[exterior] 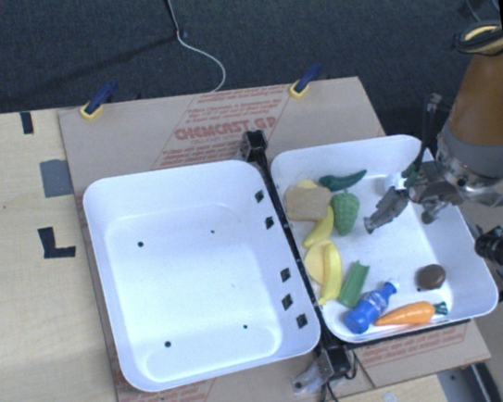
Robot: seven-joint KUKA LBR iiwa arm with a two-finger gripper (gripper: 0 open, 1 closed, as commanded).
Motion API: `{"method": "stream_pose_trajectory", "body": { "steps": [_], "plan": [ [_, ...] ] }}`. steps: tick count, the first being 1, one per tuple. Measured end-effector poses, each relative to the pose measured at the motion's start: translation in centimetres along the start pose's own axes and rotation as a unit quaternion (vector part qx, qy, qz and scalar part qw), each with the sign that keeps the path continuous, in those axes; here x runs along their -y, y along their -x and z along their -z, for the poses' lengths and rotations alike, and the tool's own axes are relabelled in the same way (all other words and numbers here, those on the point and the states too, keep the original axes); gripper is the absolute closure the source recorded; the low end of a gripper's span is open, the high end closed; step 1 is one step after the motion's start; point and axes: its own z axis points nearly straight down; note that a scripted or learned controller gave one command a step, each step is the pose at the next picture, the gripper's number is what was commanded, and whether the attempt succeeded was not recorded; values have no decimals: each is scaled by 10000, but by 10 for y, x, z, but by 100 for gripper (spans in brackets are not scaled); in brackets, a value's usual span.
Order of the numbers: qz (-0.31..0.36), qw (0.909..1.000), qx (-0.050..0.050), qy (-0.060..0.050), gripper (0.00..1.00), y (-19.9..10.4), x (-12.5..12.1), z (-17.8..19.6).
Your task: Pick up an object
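Backdrop: dark blue carpet behind a pale wood tabletop [19, 277] with black tape marks
Base: cardboard sheet [212, 126] under both bins, red print on it, mirrored and too blurred to read; blue-and-yellow clamps at its two far corners
Left bin [111, 263]: white, bare floor with four small dark dots
Right bin [459, 239]: white, butts against left bin, holds all the objects
Object cluster: along the right bin's left wall
Far end: tan bread-like piece [307, 201], dark green pepper [342, 179], green bumpy item [346, 210]
Middle: two yellow bananas [325, 264], green pickle-like piece [353, 283]
Near edge: blue bottle [371, 308], no readable label; orange carrot [407, 315] just beside it
Apart: brown round piece [431, 277] near the bin's right side
Pincer [386, 210]: over the right bin, right of the green bumpy item, nothing between the fingers; spread or closed — can't tell
Arm: orange band at right edge
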Motion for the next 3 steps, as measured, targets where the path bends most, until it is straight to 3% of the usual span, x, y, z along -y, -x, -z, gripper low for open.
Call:
{"method": "stream_pose_trajectory", "body": {
  "steps": [1, 2, 3],
  "plan": [
    [-3, 10000, 17, 9, 0, 45, -59, -33],
    [13, 10000, 16, 31, 0, 53, -125, -25],
    [11, 10000, -5, -23, 0, 17, -117, -163]
  ]
}}
